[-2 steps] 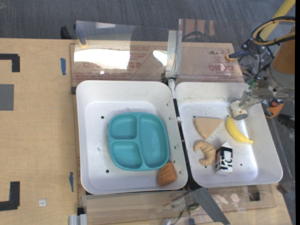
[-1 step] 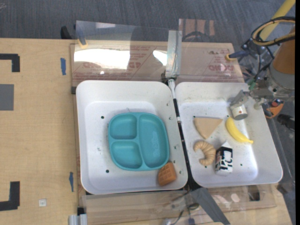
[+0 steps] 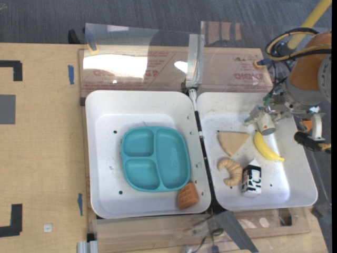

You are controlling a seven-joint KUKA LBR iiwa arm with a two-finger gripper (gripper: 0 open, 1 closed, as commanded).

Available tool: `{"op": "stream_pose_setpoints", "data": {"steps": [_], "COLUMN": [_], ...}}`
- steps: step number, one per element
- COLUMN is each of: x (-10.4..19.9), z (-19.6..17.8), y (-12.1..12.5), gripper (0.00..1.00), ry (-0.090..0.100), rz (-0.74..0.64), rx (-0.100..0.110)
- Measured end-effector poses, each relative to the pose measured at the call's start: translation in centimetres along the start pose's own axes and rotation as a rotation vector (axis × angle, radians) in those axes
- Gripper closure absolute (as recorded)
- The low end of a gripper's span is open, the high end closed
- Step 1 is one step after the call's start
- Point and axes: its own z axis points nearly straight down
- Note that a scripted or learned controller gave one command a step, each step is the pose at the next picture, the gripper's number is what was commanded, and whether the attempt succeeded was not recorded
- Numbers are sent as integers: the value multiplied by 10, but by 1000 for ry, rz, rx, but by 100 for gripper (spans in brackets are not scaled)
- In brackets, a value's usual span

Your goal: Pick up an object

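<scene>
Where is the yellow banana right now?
The banana lies in the right bin, toward its right side, just below the gripper and right of the tan wedge.

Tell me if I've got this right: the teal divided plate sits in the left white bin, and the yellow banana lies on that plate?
Not quite. The teal divided plate does sit in the left white bin, but the yellow banana is not on it. The camera view shows the banana lying on the floor of the right white bin, just below the gripper.
</scene>
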Motion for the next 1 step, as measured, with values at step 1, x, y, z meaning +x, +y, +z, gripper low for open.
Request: {"op": "stream_pose_setpoints", "data": {"steps": [1], "x": [-8], "z": [-12], "y": [-1], "gripper": [100], "ry": [-13], "rz": [5], "rx": [-4]}}
